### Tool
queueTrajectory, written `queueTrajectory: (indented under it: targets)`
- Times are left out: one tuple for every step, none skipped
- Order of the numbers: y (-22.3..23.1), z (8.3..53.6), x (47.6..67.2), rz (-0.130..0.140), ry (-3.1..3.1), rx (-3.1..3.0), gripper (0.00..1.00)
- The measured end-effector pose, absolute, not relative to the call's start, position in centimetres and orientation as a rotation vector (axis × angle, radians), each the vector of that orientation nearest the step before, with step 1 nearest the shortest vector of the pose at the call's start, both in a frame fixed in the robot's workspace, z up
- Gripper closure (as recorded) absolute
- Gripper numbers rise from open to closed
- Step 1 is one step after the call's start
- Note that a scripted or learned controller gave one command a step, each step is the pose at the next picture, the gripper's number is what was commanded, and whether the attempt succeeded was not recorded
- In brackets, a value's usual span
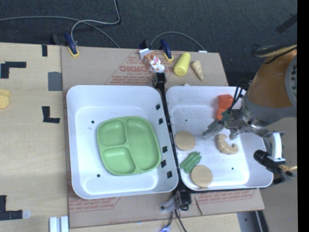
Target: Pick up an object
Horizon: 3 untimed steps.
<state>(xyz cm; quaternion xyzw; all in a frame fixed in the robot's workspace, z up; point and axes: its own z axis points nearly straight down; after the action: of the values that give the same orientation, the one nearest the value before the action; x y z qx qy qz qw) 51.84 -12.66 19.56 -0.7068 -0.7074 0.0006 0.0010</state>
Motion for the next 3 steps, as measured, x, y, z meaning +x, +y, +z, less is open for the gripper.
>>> queueTrajectory:
  targets:
    - [-18.7,8.7,52.6,-0.001,-2.224,-2.224,0.00]
    - [-18.8,9.7,52.6,-0.001,-2.226,-2.227,1.00]
    - [-9.6,8.7,52.3,-0.007,-2.226,-2.221,1.00]
